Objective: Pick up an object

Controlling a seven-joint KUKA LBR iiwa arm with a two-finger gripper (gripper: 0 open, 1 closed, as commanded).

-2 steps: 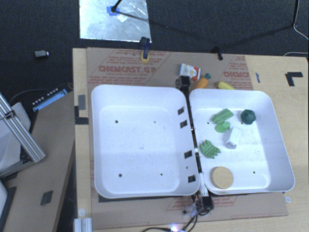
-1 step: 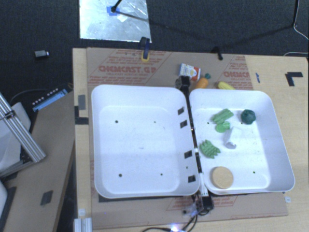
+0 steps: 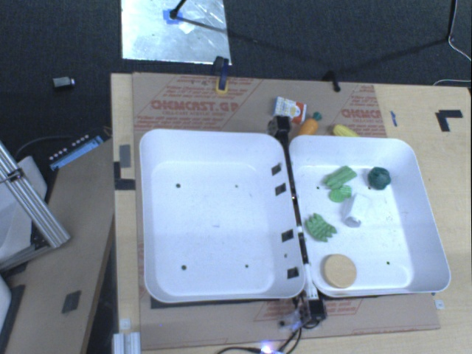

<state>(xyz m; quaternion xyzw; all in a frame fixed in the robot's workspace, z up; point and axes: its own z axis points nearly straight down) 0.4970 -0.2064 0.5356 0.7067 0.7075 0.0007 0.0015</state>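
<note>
We see a tan bench (image 3: 442,198) carrying a cardboard sheet (image 3: 192,102) with red print. On the sheet rest two white bins side by side, touching: the left bin (image 3: 214,220) and the right bin (image 3: 413,220). Behind the bins, on the cardboard, lie a small carton (image 3: 287,108), an orange piece (image 3: 308,126) and a yellow piece (image 3: 344,131).

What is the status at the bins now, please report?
Right bin holds green pieces, a dark green ball, a white piece and a tan disc. Nothing lifted yet. Objects lie apart, nothing blocking.
</note>
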